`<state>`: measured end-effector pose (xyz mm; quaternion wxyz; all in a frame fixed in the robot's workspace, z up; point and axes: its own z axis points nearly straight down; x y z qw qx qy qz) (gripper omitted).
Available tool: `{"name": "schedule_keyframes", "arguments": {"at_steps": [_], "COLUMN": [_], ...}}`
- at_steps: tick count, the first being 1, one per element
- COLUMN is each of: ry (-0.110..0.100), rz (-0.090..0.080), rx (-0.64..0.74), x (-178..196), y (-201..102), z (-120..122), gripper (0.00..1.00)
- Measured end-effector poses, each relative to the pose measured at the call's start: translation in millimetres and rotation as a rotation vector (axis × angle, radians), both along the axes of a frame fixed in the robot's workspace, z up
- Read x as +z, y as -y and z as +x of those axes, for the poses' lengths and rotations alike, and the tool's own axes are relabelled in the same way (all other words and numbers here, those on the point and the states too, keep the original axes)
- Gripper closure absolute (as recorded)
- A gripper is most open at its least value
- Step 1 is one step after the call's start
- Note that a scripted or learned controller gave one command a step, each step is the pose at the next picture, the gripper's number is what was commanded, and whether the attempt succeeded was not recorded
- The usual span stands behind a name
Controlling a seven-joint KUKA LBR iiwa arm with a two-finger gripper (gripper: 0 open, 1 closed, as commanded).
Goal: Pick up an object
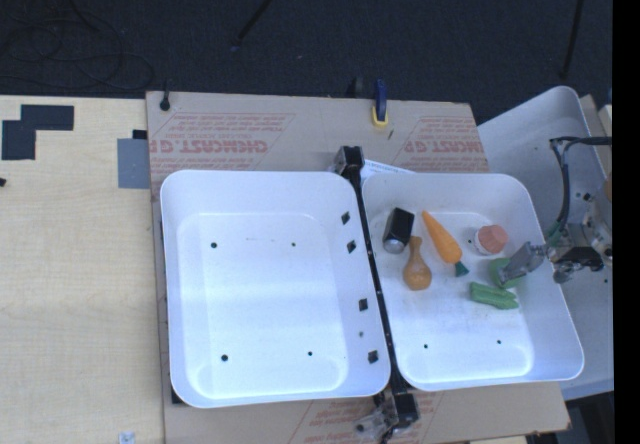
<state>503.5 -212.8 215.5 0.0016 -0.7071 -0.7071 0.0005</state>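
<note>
The hand (522,265) sits low at the right side of the right bin (545,352), right by a green pepper (493,295). Can't tell if it's spread or pinching anything. Next out is a pink round thing (490,239), then a carrot (441,237), a tan gourd (416,270) and a black can (399,229). Pepper looks light, smooth, probably slippery plastic, so I'd grab it across the middle.

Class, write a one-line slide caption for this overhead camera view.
Gripper poised at right bin's edge beside green toy, carrot, black can, and wooden pear.
</note>
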Motion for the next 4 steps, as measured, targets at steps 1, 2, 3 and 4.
{"name": "schedule_keyframes", "arguments": {"at_steps": [1,2,3,4], "ry": [0.001,0.002,0.0,0.017], "rz": [-0.001,0.0,-0.001,-0.008], "rx": [-0.002,0.007,0.001,-0.002], "x": [-110.0,-129.0,-128.4,62.3], "y": [1.0,-104.1,-99.8,-33.0], "z": [60.5,111.5,109.6,126.1], "gripper": [0.0,0.0,0.0,0.0]}}
